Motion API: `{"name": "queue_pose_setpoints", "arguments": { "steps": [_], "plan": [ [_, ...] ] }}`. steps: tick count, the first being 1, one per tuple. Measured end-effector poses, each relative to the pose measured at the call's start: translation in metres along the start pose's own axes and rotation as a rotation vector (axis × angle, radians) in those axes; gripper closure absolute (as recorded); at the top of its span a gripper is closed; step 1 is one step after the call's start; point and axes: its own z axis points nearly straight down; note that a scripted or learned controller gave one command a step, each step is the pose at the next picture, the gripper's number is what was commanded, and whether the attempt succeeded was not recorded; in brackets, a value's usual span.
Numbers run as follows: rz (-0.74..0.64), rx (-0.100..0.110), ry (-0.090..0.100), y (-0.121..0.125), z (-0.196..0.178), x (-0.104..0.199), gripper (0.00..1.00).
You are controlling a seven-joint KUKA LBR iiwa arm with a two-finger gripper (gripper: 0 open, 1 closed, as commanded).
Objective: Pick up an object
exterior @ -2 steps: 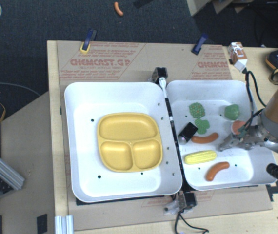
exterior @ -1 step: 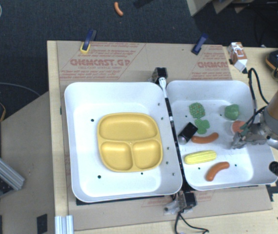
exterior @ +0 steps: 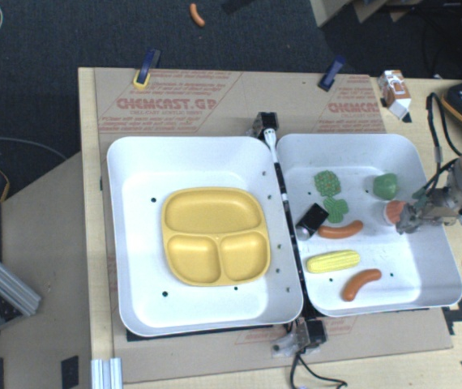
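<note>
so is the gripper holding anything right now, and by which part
It cannot be told. The gripper sits low at the right bin's right side, against a small red piece, but the view is too blurred to show a hold.

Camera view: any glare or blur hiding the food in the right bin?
Camera view: lighting is even and soft, with no strong glare on the right bin; the corn cob and sausages are fairly sharp; the gripper at the bin's right side looks slightly blurred.

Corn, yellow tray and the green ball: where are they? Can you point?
corn (exterior: 333, 260), camera view, middle of the cob.
yellow tray (exterior: 214, 235), camera view, centre ridge.
green ball (exterior: 386, 186), camera view, its top.
</note>
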Motion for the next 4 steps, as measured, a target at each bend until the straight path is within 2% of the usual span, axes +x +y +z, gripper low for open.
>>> {"name": "queue_pose_setpoints", "arguments": {
  "steps": [2, 3, 4],
  "plan": [
    [-0.001, -0.001, 0.0, 0.004, -0.088, -0.003, 1.0],
    [-0.005, 0.003, 0.003, 0.03, -0.077, 0.043, 1.0],
    [-0.006, 0.001, 0.004, 0.061, -0.088, 0.095, 1.0]
  ]
}}
